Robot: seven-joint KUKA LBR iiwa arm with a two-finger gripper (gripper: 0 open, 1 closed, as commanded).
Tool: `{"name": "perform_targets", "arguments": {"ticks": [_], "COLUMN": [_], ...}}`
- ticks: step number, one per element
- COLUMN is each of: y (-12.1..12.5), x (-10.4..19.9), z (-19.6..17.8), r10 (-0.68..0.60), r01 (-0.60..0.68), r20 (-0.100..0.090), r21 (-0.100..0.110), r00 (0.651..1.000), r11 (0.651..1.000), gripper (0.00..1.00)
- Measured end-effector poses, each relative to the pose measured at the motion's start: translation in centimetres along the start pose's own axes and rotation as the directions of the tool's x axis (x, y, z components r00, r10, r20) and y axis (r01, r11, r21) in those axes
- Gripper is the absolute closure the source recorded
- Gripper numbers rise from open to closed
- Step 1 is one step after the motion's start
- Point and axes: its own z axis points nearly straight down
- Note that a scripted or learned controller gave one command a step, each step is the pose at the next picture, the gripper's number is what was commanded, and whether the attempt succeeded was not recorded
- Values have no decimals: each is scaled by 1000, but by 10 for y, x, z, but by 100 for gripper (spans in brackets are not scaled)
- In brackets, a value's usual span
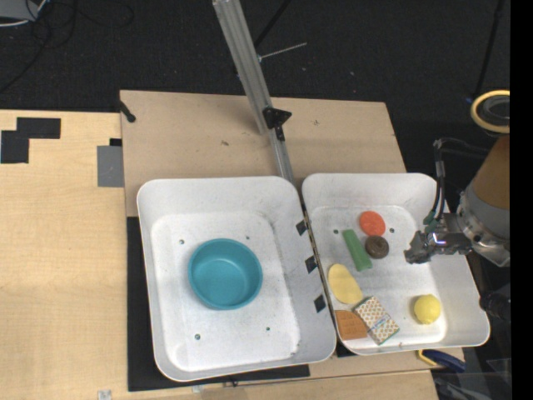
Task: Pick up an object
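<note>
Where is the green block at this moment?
The green block lies in the right bin, near its middle, between the orange ball above and the yellow piece below.

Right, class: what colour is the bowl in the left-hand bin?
The bowl is teal blue, seen best in the overhead camera view.

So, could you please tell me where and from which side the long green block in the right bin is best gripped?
Probably across the middle of the long green block, coming straight down: it lies flat and its narrow width suits two fingers, though the small dark round object crowds its right side.
</note>
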Motion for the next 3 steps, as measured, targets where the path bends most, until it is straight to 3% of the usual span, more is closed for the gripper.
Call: {"name": "perform_targets", "arguments": {"ticks": [1,2,3], "y": [0,15,48], "x": [0,53,101], "z": [-20,-20,-15], "r10": [0,-4,-4], "r01": [0,4,4], "r20": [-1,-2,-2], "r21": [4,5,6], "r00": [1000,1000,1000], "r11": [1000,1000,1000], "gripper": [100,100,100]}}
